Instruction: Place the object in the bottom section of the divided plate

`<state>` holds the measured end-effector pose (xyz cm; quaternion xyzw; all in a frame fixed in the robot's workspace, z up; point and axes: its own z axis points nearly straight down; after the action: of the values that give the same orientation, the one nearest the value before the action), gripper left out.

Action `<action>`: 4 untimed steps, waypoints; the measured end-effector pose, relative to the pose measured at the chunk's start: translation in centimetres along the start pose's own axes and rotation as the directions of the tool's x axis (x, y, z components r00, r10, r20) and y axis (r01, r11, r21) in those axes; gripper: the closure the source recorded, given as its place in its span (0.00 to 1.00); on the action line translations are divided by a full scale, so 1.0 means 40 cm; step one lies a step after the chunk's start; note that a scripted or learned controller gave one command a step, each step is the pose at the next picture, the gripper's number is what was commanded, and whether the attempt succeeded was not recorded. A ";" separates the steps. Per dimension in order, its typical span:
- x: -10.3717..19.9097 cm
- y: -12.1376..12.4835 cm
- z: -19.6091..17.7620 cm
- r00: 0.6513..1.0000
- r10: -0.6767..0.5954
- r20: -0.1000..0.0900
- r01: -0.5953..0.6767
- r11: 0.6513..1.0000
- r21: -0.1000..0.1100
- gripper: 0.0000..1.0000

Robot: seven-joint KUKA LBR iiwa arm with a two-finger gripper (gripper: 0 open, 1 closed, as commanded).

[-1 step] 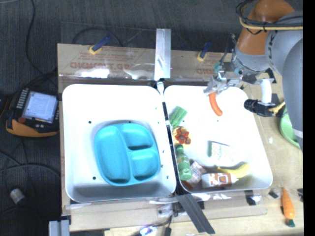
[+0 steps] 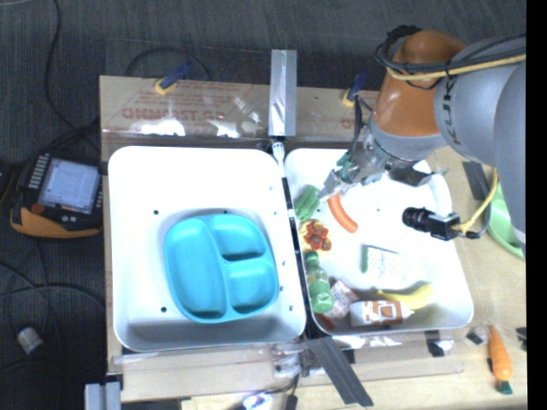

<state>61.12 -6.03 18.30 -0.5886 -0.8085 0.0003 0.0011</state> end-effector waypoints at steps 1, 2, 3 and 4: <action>0.240 -0.046 -0.066 0.997 -0.081 0.000 0.081 0.997 0.001 1.00; 0.475 0.005 -0.090 0.995 -0.103 0.001 0.103 0.995 0.002 1.00; 0.718 -0.015 -0.009 0.910 -0.415 0.000 0.415 0.910 0.002 1.00; 0.716 -0.015 -0.010 0.910 -0.414 0.000 0.414 0.910 0.002 0.00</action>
<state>51.75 21.06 18.73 -0.4041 -0.9147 0.0012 0.0014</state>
